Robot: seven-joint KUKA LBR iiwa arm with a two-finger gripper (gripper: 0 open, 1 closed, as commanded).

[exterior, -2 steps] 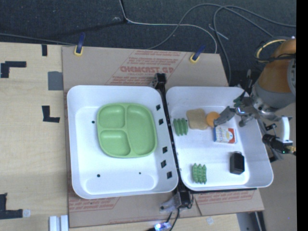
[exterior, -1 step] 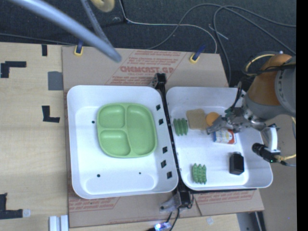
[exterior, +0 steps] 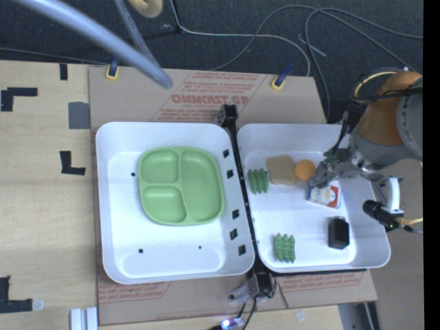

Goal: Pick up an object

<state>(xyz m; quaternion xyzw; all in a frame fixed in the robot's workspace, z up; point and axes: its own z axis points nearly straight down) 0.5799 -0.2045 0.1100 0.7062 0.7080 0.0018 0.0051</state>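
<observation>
Brown cardboard printed with red lettering, seemingly "CHEMCAST GP", lies under two white bins. Whether the gripper (exterior: 323,176) is clenched or released, I cannot tell; it sits low in the right bin (exterior: 364,256), over a white-and-red packet (exterior: 324,196), beside an orange ball (exterior: 304,169). Crowding could make it nudge the ball or slide off the flat packet.

Green plate (exterior: 182,185); orange ball (exterior: 304,170); tan sponge (exterior: 280,170); black block (exterior: 338,233).
</observation>
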